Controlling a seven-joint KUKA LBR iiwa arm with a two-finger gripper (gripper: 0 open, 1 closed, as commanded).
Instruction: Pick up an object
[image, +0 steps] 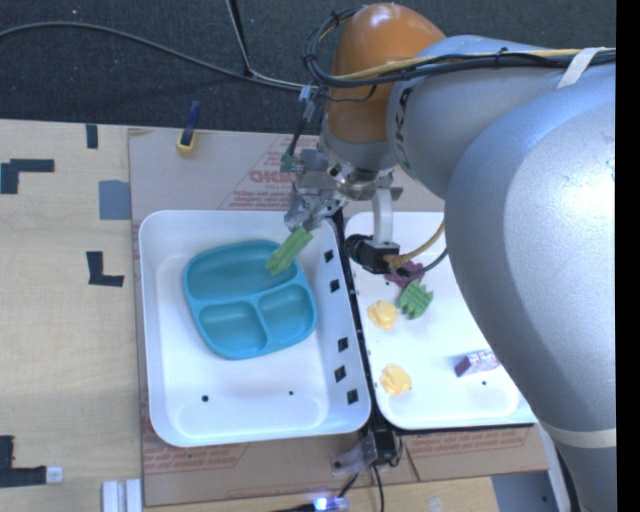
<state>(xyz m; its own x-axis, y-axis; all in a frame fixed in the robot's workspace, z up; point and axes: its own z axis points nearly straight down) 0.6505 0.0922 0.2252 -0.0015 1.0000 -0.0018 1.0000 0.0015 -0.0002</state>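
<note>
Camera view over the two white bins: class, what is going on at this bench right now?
A grey robot arm with an orange band reaches in over the left bin. Its gripper has a green stick-like object between its fingers, hanging above the blue divided plate. The right bin holds two yellow pieces, a green leafy piece and a small purple item.
</note>
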